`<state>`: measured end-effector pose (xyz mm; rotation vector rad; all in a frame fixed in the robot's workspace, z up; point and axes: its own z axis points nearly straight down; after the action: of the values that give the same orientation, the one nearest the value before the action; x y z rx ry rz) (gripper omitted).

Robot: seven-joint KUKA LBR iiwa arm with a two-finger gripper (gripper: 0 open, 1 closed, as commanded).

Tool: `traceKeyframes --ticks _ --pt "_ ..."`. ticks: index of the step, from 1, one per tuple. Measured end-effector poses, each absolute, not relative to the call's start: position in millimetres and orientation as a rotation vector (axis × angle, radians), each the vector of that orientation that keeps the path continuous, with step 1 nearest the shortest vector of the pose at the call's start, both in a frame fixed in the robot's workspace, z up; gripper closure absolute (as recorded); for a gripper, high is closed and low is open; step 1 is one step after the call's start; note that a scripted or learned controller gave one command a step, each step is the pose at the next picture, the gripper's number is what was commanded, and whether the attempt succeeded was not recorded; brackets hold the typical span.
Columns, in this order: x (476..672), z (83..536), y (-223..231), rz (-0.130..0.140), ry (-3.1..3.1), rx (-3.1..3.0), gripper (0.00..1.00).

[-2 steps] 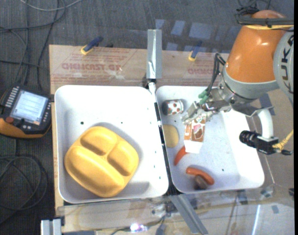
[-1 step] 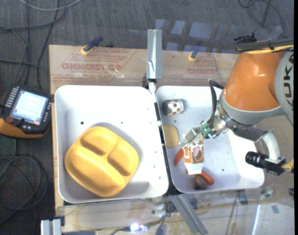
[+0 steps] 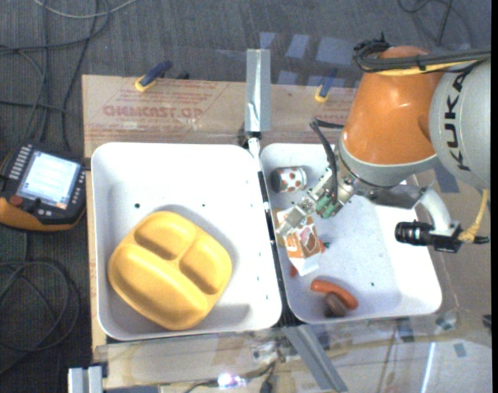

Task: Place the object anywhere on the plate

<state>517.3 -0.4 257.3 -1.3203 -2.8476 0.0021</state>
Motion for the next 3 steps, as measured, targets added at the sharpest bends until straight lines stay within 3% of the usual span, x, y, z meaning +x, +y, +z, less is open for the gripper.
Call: traceKeyframes --ticks 1,2,3 --pt "486.9 288.7 32.4 0.0 -3.017 -0.868 1.0" --pt "484.7 287.4 79.8 0.001 -3.072 -0.644 1.0" --pt "500.2 261.5 111.2 0.001 -3.113 -0.399 1.0"
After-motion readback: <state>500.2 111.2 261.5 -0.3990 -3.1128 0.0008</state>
